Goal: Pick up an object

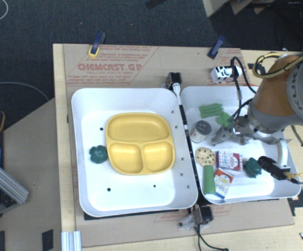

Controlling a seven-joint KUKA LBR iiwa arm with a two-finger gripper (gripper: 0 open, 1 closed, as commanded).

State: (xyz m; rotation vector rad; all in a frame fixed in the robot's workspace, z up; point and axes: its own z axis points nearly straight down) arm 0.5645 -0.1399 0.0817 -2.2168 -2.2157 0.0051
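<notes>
My gripper (222, 136) hangs low over the middle of the right bin (277, 192), reaching in from the right. Just above its tip lie a light green flat piece (210, 110) and a second green piece (225, 120). A grey-topped small can (200, 129) lies to its left. Below it are a red and white carton (229, 161) and a round cookie (205, 155). A green cylinder (209, 179), a small printed packet (223, 184) and a dark green lump (252, 167) lie nearer the front. Nothing shows between the fingers.
The left bin (83, 119) bears a yellow divided plate (140, 143) in its middle and a dark green lump (98, 153) by its left wall. A black and white small object (223, 73) sits on the bench behind the right bin.
</notes>
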